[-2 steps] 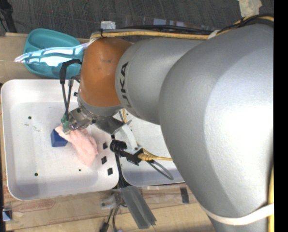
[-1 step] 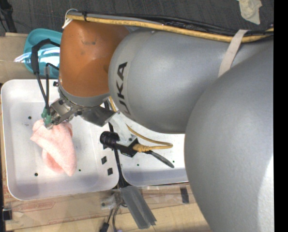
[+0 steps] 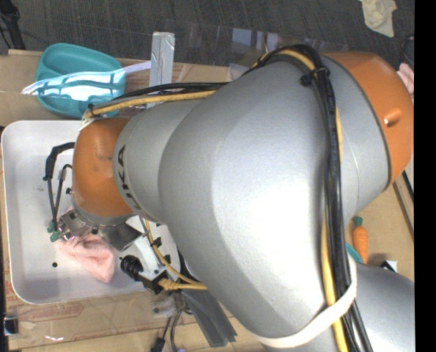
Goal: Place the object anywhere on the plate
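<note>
A soft pink object (image 3: 91, 258) lies in the left white bin (image 3: 21, 196), near its front wall. My gripper (image 3: 62, 230) is low in that bin, right at the pink object's upper left edge, and seems to touch it. The wrist with its orange band (image 3: 100, 171) and black cables hangs directly over the spot and hides the contact. The grey arm (image 3: 261, 196) covers most of the bench and whatever lies beneath it.
A teal bowl-like item (image 3: 75, 79) with a white-and-teal wrapper sits behind the left bin's far edge. A small orange carrot (image 3: 360, 243) shows at the right, beside the arm. A crumpled cloth (image 3: 375, 9) lies on the floor at the far right.
</note>
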Controlling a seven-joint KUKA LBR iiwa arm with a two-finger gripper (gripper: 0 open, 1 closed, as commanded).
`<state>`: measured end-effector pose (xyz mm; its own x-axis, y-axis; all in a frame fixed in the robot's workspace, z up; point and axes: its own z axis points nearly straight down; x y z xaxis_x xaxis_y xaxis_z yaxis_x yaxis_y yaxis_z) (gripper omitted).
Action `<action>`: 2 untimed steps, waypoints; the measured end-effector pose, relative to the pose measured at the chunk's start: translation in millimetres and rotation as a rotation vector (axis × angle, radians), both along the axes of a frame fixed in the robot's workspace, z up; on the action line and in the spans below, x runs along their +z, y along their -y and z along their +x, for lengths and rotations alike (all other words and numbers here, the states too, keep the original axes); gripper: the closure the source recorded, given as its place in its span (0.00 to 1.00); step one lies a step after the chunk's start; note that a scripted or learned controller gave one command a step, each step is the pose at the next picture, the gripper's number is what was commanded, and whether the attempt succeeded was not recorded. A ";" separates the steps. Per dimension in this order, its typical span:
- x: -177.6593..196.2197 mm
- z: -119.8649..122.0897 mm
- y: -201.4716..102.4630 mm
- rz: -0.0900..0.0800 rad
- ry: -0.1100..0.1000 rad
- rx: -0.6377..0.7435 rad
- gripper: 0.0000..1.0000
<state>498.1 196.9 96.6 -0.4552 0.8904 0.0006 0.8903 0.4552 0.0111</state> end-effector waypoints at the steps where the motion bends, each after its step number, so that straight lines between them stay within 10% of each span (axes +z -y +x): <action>1: 89.7 -21.5 21.3 -0.007 -0.008 0.289 1.00; 2: 94.7 -21.1 110.2 -0.007 -0.010 0.312 1.00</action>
